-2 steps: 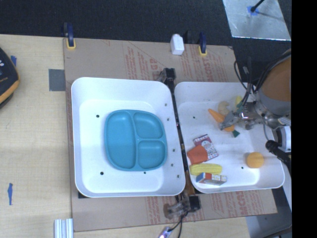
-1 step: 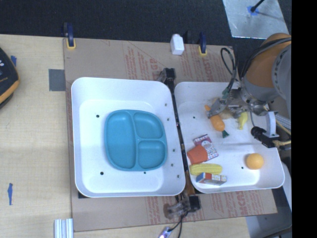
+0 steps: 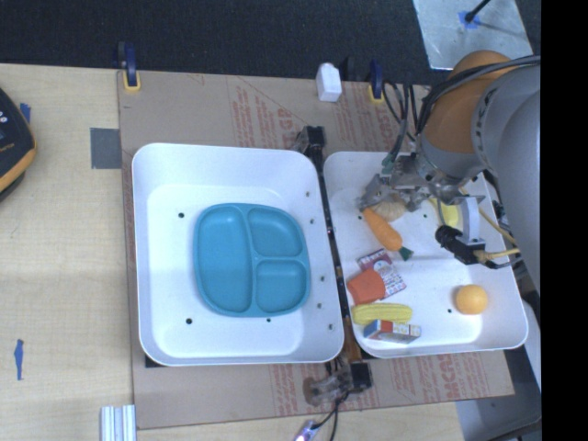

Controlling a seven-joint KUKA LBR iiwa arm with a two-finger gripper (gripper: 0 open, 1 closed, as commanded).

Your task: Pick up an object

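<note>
The right bin (image 3: 491, 336) holds several toy items. An orange carrot (image 3: 382, 229) lies near its upper middle, with a pale beige piece (image 3: 391, 210) just above it. Lower down sit a red block (image 3: 367, 287), a small printed packet (image 3: 386, 271), a yellow corn cob (image 3: 383, 313) and an orange ball (image 3: 470, 299). A yellow item (image 3: 450, 215) shows beside the wrist. My gripper (image 3: 397, 189) hangs low over the bin's upper part, right above the beige piece and the carrot's top end. The arm's grey body and orange band (image 3: 452, 122) cover the bin's upper right.
The left bin (image 3: 161, 324) holds a blue divided plate (image 3: 251, 257). A small flat carton (image 3: 391, 332) lies by the right bin's front wall. Cables and a black fitting (image 3: 464, 244) trail from the wrist over the right bin. Clamps sit along the cardboard's far edge.
</note>
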